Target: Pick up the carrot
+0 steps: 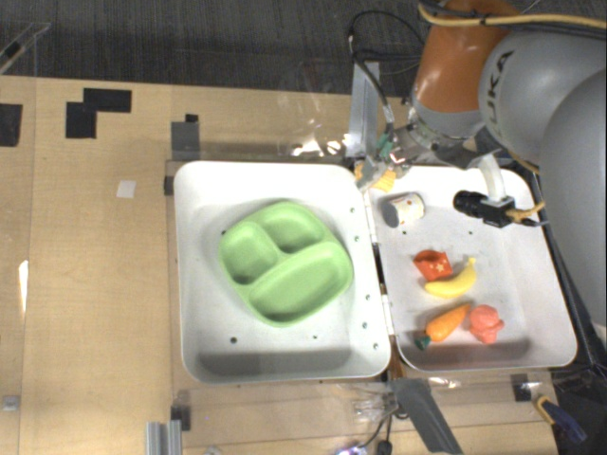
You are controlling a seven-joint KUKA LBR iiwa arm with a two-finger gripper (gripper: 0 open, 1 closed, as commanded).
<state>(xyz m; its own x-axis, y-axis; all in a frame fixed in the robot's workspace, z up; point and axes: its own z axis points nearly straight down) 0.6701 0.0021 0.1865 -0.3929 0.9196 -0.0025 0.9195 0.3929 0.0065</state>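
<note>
Carrot (pixel 446 323) lies in the right bin (pixel 560 344), just below the banana (pixel 453 281) and beside a pink toy (pixel 486 323). End effector (pixel 384 171) is well above the banana, at the bin's top-left corner; its opening cannot be determined.

two white bins sit side by side; the left bin (pixel 190 254) holds a green divided plate (pixel 285 262); the right bin (pixel 541 254) holds a carrot (pixel 446 324), banana (pixel 453 281), red piece (pixel 433 264), pink piece (pixel 486 323) and white cup (pixel 404 208); the gripper (pixel 384 173) hangs over the bins' far junction.
</note>
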